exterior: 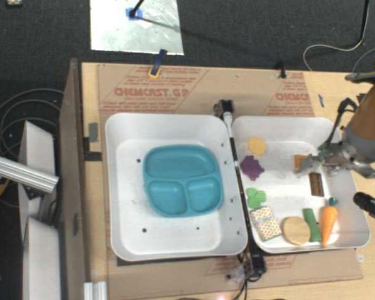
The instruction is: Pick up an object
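The right bin [281, 130] holds several toy foods. A yellow disc [257, 146] and purple grapes [252, 166] lie at its left, with a green piece [256, 197] and a patterned cracker [265, 223] below them. Along the front are a tan round [295, 230], a green stick [310, 224] and a carrot [328, 222]. A brown bar [315, 184] lies mid-right. My gripper [311, 161] reaches in low from the right, its tip right beside a small orange block [299, 162]. Whether it touches the block is unclear.
The left bin [122, 167] carries a blue divided plate [182, 179]. A black clamp [224, 109] sits on the rims between the bins. The grey arm with its orange band [370, 120] hangs over the right bin's right edge. Cables lie at the far left and top right.
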`<state>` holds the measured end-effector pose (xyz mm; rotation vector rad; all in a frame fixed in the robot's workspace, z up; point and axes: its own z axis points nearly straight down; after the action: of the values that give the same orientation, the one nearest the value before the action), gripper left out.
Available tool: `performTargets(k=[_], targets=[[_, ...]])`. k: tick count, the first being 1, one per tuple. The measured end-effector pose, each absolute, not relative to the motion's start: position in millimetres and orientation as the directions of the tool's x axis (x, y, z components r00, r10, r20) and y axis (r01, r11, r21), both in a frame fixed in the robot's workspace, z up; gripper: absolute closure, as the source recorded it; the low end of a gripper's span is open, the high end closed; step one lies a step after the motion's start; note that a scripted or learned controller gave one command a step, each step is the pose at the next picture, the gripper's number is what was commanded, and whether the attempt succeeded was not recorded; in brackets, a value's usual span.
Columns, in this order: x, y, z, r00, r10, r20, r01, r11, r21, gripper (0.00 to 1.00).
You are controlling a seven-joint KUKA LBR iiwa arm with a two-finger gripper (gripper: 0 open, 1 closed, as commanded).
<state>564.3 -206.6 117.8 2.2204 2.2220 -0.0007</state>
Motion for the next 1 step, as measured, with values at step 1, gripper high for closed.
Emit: performTargets(k=[1], targets=[[616.0,-179.1,83.8,-0.008,1.000,-0.001,1.000,0.008,0.005,0.00]])
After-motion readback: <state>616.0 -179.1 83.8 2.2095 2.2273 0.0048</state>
